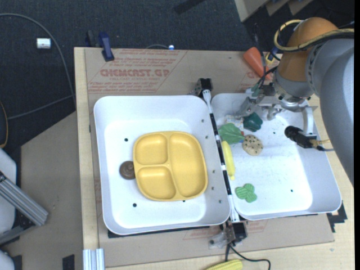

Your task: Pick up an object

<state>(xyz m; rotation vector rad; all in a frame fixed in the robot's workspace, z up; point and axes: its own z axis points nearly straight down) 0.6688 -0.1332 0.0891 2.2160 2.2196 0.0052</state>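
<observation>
Where bins meet, speckled round cookie (252, 145)

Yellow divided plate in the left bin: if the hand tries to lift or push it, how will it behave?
The yellow three-compartment plastic plate looks rigid and probably light. It lies flat and wide, so it would likely slide rather than tip. Its low rounded rim may be hard to pinch. Pushed left, it could nudge the brown round disc at its edge.

Dark carpet floor (45, 89), white cable (34, 21) trailing, cardboard-topped bench (84, 151)
</observation>
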